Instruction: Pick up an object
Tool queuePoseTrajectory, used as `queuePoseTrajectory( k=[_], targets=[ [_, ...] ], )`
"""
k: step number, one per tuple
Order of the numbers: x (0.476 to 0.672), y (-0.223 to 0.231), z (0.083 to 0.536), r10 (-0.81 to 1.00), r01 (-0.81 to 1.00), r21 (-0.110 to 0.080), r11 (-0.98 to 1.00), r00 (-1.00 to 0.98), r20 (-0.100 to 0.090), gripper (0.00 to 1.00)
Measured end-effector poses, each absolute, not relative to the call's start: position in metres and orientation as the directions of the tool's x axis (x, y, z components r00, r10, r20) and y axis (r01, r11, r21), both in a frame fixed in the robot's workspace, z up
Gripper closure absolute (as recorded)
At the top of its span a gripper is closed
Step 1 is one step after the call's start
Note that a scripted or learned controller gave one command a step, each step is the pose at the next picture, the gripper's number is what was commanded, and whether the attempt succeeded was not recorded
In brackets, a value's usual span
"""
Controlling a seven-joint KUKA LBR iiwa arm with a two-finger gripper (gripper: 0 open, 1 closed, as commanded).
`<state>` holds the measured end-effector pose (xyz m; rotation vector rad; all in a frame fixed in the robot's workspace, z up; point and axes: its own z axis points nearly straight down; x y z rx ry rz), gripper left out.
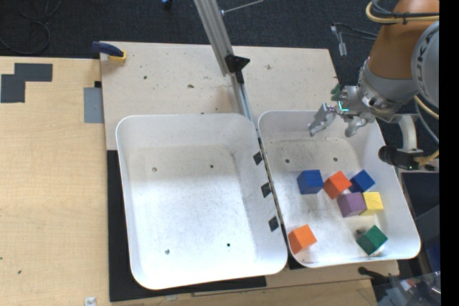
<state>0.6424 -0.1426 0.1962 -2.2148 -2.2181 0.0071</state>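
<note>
1. The arm (401, 46) is reaching in from the right, its orange band sitting above the wrist, and the tool (336, 122) is hanging over the far edge of the right bin (401, 244)
2. The tool's two fingers are standing apart, spread fairly wide, with nothing lying between them
3. Seven cubes are resting on the floor of the right bin, all well apart from the tool
4. A blue cube (310, 181) is sitting nearest the bin's middle; just beside it to the right an orange cube (336, 185) is touching a purple cube (351, 203)
5. A darker blue cube (362, 180) and a yellow cube (372, 201) are crowding against that same cluster on its right side
6. A second orange cube (302, 237) is lying alone near the bin's near left corner, and a green cube (372, 239) is sitting near the near right corner
7. The left bin (143, 147) is lying beside the right one on the counter (165, 79), and a slanted metal bar (211, 11) is rising from between them
</note>
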Motion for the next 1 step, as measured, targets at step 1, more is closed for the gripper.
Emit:
queuePoseTrajectory(
  k=[1],
  targets=[
    [0.6435,-0.1424,0.1993,1.0,1.0,-0.003,0.004,-0.004,0.0,0.0]
  ],
)
